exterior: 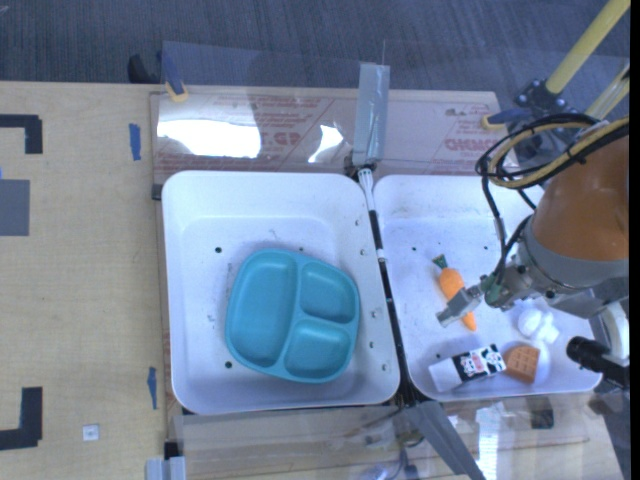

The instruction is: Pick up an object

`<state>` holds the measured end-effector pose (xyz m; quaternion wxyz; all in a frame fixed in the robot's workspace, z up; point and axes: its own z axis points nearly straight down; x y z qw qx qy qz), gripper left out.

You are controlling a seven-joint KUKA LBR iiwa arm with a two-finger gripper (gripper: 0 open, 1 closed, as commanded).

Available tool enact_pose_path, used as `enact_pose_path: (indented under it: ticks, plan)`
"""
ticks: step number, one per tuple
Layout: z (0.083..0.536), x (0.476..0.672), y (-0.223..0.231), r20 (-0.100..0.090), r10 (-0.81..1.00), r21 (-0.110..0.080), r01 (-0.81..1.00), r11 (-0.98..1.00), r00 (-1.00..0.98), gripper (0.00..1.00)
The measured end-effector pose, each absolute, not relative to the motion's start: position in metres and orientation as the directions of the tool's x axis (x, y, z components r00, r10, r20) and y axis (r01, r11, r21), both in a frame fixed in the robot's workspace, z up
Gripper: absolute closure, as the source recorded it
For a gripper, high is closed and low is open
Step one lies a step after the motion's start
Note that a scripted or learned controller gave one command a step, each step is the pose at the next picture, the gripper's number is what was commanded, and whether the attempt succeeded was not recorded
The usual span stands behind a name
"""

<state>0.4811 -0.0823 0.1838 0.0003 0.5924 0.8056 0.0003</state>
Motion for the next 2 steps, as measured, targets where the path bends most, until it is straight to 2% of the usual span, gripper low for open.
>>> enact_pose_path:
  ticks: [1,2]
  plan:
    - [0.0873,0.5257,-0.1036,-0.002,0.922,0.005,0.922,0.387,-0.387,0.00]
    - [0.0972,0.5281,-0.1033,-0.005,0.922,0.009,0.922,0.387,-0.387,1.00]
